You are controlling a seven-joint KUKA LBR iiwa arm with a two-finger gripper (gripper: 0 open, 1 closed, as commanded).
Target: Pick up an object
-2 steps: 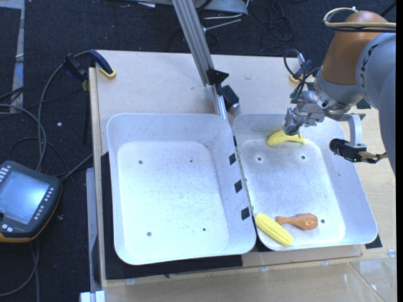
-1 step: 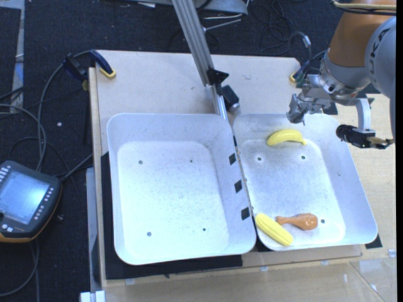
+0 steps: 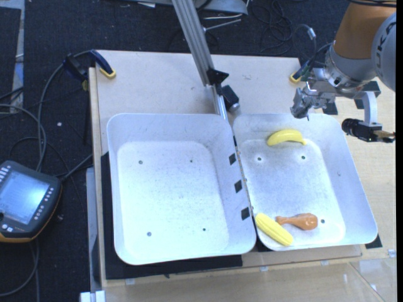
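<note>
Two shallow white plastic bins sit side by side on a pale wooden worktop (image 3: 164, 83). The left bin (image 3: 126, 131) has a speckled floor. The right bin (image 3: 352, 187) holds three toy foods: a curved, smooth yellow banana (image 3: 286, 137) near its far edge, and at its near-left corner a bumpy yellow corn cob (image 3: 274, 229) touching an orange-brown drumstick (image 3: 298, 221). The end effector (image 3: 305, 107) hangs above the bin's far edge, just beside the banana, likely lining up on it. I cannot tell its grip state.
</note>
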